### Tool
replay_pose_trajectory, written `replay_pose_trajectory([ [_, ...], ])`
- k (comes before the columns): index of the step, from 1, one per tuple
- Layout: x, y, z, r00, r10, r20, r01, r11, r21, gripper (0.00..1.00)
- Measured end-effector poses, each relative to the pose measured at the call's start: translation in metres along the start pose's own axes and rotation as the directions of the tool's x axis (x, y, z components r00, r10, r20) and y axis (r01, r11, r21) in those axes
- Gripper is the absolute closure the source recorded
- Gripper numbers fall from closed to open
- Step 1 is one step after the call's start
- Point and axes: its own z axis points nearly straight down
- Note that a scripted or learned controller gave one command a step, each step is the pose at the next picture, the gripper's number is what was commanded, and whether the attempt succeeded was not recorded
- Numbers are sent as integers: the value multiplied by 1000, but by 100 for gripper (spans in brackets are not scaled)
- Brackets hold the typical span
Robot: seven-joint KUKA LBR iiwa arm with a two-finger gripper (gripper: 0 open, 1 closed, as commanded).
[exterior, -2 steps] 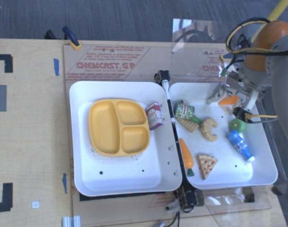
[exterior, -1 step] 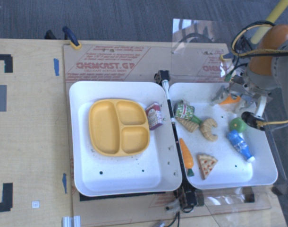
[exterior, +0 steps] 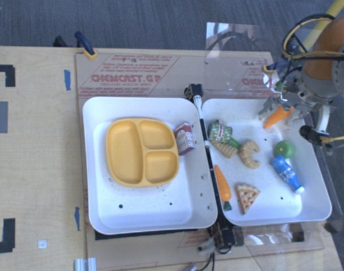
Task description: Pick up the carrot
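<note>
An orange carrot (exterior: 275,117) hangs tilted over the far right part of the right bin (exterior: 313,208), its thin tip pointing down-left. My gripper (exterior: 280,109) is shut on its upper end, with a metal finger on either side. A second carrot (exterior: 222,186), orange with a green top, lies flat along the right bin's left wall, well away from the gripper.
The right bin also holds a green-labelled can (exterior: 220,132), a croissant (exterior: 250,153), a pizza slice (exterior: 247,197), a green fruit (exterior: 283,148) and a blue bottle (exterior: 287,173). In the left bin (exterior: 104,208) sit a yellow divided plate (exterior: 142,151) and a dark red can (exterior: 184,138).
</note>
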Motion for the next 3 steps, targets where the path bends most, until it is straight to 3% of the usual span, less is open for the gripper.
replay_pose_trajectory([
  [1,7,0,29,997,-77,-19,77,997,14,0],
  [2,4,2,17,997,-81,-5,81,997,4,100],
  [3,4,3,5,997,-83,-3,83,997,-1,100],
])
